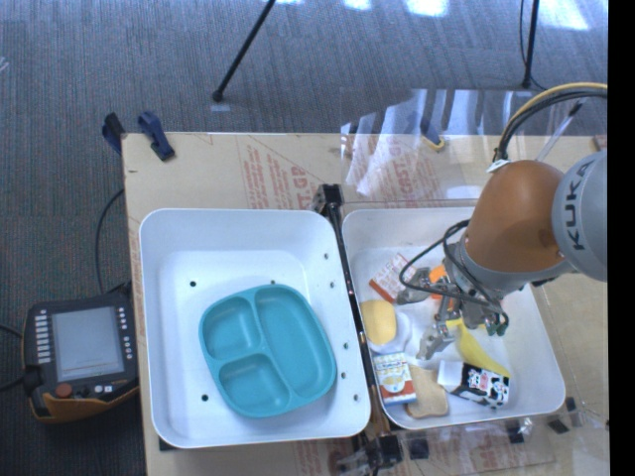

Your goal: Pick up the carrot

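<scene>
While the arm reaches into the right bin (552,385), its end effector (448,317) hangs low among the items, and I cannot tell how it is set. An orange carrot (425,274) lies just beside it, near a yellow lemon (378,321). A blue divided plate (266,349) sits in the left bin (179,241).
</scene>
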Controlling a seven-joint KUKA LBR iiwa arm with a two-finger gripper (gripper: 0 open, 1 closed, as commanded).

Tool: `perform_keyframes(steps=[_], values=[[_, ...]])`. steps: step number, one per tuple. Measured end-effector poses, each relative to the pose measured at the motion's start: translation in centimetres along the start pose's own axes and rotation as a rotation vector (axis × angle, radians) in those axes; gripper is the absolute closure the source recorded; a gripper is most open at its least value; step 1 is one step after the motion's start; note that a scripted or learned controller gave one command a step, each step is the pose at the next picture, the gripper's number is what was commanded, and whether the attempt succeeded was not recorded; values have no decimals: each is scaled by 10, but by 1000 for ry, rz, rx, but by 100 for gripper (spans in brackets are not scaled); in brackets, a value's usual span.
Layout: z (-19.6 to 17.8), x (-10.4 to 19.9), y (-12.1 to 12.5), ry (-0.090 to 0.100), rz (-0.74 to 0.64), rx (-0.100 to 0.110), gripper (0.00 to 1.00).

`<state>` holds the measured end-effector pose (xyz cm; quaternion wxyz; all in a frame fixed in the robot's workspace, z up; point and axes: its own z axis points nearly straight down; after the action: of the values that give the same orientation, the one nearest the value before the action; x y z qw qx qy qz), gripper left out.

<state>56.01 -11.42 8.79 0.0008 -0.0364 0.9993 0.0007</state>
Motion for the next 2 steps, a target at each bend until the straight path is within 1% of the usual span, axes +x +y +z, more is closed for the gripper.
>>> perform_keyframes(steps=[1, 2], values=[[1, -75, -32, 2, 161, -1, 0], [-11, -77, -31, -4, 158, -2, 100]])
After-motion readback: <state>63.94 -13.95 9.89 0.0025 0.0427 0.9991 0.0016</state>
